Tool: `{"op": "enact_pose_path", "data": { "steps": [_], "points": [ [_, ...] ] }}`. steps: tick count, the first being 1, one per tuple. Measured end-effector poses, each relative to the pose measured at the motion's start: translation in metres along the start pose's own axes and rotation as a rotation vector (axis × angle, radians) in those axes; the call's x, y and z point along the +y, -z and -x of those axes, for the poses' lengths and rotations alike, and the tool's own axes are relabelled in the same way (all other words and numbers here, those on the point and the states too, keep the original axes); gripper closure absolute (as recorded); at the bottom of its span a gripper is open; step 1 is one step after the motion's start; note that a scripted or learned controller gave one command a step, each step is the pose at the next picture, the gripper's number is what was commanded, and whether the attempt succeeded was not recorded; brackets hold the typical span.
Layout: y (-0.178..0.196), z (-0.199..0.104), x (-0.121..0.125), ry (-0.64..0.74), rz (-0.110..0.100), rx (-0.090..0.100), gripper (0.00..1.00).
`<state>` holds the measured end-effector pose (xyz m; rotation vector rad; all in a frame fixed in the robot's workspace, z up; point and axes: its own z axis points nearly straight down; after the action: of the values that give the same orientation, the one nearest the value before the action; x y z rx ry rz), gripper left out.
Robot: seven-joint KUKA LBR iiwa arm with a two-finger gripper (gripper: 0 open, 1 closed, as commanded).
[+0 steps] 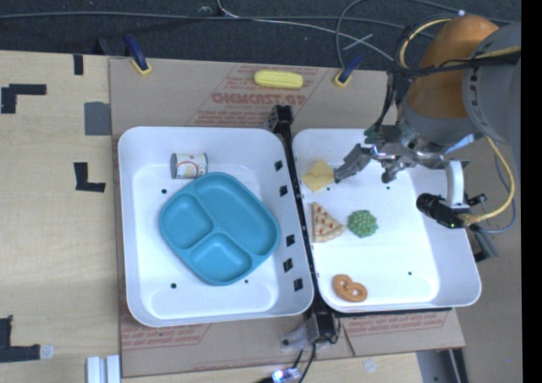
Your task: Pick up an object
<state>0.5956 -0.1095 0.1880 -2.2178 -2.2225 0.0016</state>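
The right bin (423, 288) holds a yellow cheese wedge (319, 176), a pizza slice (324, 224), a green broccoli floret (362, 223) and a pretzel (349, 288). My gripper (366, 174) hangs over the back of this bin, just right of the cheese wedge and above the broccoli. Its fingers are spread open with nothing between them; the left fingertip (341, 174) points toward the cheese.
The left bin (135, 203) holds a blue divided plate (218, 226) and a small tin can (189, 165) lying on its side. A yellow banana-like item (278, 79) lies on the cardboard behind the bins. Cables and a black fitting (436, 208) hang at the arm's right.
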Motion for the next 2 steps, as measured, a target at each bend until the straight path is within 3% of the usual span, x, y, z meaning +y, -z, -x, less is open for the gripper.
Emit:
{"op": "enact_pose_path", "data": {
  "steps": [2],
  "points": [
    [-0.102, 0.008, -0.001, -0.001, -0.002, -0.001, 0.0]
  ]
}}
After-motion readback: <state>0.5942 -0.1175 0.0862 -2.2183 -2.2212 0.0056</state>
